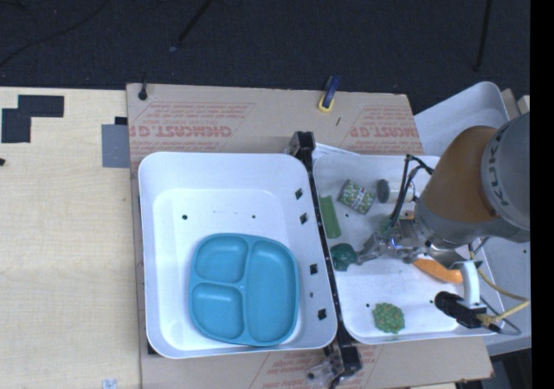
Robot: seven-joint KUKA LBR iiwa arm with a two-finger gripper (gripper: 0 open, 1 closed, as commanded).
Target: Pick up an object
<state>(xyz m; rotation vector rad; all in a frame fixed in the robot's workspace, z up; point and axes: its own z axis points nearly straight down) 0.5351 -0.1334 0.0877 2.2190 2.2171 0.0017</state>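
Arm reaches in over the right bin (346, 314), wrist low, hand (374, 249) down among the loose items near the bin's middle. Metal tip parts visible, but how far apart they stand is too small and cluttered to tell; nothing clearly between them.

Candidates in the right bin:
- dark teal round object (344, 254), just beside the hand, toward the divider between the 2 bins
- green stick (330, 216) lying along the divider wall
- green patterned can (356, 196) toward the far edge
- bumpy green ball (389, 318) near the front edge
- orange piece (440, 271) partly under the wrist

Left bin (156, 205) holds a blue 3-compartment plate (243, 288).

Judgement: step in hand is the grasp attempt, likely on the teal object. Next move calls for closing squarely on it, then lifting straight up clear of the divider wall.
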